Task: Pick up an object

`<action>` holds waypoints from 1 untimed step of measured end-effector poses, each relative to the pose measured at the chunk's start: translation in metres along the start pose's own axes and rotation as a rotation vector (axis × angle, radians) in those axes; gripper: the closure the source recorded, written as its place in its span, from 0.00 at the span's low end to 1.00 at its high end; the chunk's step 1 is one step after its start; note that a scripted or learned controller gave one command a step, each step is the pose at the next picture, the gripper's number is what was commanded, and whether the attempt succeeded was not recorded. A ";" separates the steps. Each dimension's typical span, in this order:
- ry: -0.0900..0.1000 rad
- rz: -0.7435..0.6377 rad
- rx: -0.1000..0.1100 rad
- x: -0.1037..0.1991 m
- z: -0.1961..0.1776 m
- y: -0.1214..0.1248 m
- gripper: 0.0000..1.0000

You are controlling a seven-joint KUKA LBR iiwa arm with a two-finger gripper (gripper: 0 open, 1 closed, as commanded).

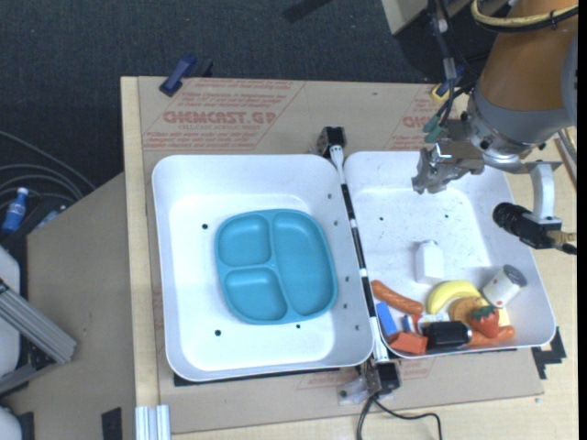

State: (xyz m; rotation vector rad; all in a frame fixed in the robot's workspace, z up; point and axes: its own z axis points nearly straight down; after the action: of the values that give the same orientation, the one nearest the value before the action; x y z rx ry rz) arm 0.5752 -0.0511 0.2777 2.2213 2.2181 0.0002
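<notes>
My gripper (429,178) hangs over the far part of the right bin (385,186), with bare bin floor beneath it. Nearer the front of that bin a small white block (427,261) lies alone. A heap sits in the front right corner: a yellow banana (456,294), an orange sausage-shaped piece (396,295), a white cup (501,288) on its side, a black object (447,335), a blue piece (387,320) and red-orange bits (487,323). Nothing shows beneath the gripper.
The left bin (183,200) holds a light blue divided plate (275,266) at its middle. A black clamp (332,139) sits where the bins meet at the back. A blue clip (177,76) lies at the bench's far left edge.
</notes>
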 end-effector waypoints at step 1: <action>0.000 -0.001 0.000 -0.034 0.018 0.035 1.00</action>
State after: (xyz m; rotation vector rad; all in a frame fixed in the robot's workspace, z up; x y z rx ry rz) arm 0.6104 -0.0848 0.2595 2.2205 2.2189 0.0002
